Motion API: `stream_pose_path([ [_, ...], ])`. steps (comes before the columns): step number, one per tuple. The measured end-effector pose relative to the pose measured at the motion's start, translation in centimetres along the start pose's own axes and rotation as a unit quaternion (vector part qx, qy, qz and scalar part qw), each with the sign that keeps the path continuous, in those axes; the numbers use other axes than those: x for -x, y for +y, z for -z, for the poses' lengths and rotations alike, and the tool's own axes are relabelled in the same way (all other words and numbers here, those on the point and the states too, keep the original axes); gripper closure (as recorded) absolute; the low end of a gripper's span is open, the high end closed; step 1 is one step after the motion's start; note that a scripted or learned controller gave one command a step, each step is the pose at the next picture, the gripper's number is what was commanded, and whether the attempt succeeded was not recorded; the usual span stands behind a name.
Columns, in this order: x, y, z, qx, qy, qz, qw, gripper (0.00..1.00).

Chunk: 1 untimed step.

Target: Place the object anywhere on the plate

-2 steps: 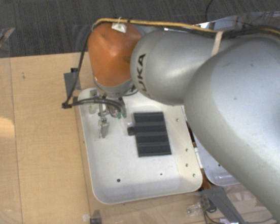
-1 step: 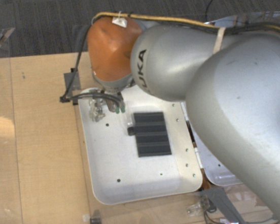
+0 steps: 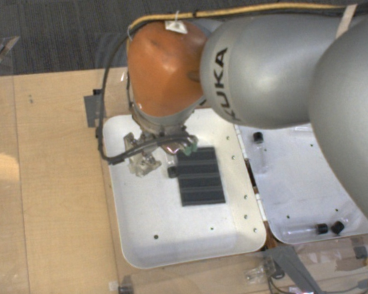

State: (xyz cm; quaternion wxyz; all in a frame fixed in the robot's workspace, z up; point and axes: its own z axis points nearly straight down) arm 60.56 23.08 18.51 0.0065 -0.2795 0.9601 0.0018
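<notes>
The arm's orange band (image 3: 160, 69) hangs over the far end of the left bin (image 3: 149, 241), hiding a chunk of it. The gripper (image 3: 160, 146) sits just below, right by the far-left corner of a dark ridged plate (image 3: 199, 176) lying in that bin. A small dark object (image 3: 172, 172) touches the plate's left edge. Right bin (image 3: 296, 182) has little black bits (image 3: 329, 228) near the front.
</notes>
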Motion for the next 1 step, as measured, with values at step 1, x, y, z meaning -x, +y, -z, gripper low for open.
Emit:
stream_pose_path([
  [1,4.91,-2.51,-8.82,0.001,0.0,0.083,0.9966,1.0],
])
